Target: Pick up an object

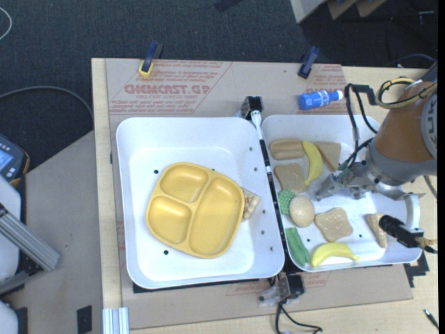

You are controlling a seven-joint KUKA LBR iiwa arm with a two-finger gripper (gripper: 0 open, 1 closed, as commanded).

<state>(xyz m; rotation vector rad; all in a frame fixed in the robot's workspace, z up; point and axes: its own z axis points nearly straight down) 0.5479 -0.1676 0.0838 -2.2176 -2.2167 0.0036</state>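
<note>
Over the right bin: the end effector (pixel 332 184) sits low among the food items, near the middle of the right bin (pixel 361 122), with the grey arm and its orange band reaching in from the desk's right edge.
End effector state: cannot tell; the metal parts blur together and nothing is plainly seen between them.
Nearest candidates: an upright banana (pixel 314 161) just left of the end effector, a pale egg (pixel 302 211) below and to its left, and a bread slice (pixel 333 223) just below it.
Doing the step well: my judgement is that the descent should centre on one item, not the gap between several, and close only once it is framed on both sides.
Crowding: the bread slice, egg and banana lie close together, so a neighbour could be nudged or pinched along with the target.
Other items in the right bin: a second banana (pixel 334 255) near the front wall, a green pod (pixel 297 246) along the left wall, a sausage-like roll (pixel 286 148) toward the back.
Left bin: a yellow divided plate (pixel 195 209) lies in the left bin (pixel 139 256), well apart from the work.
Outside the bins: a blue bottle (pixel 320 99) lies on the desk behind the right bin.
</note>
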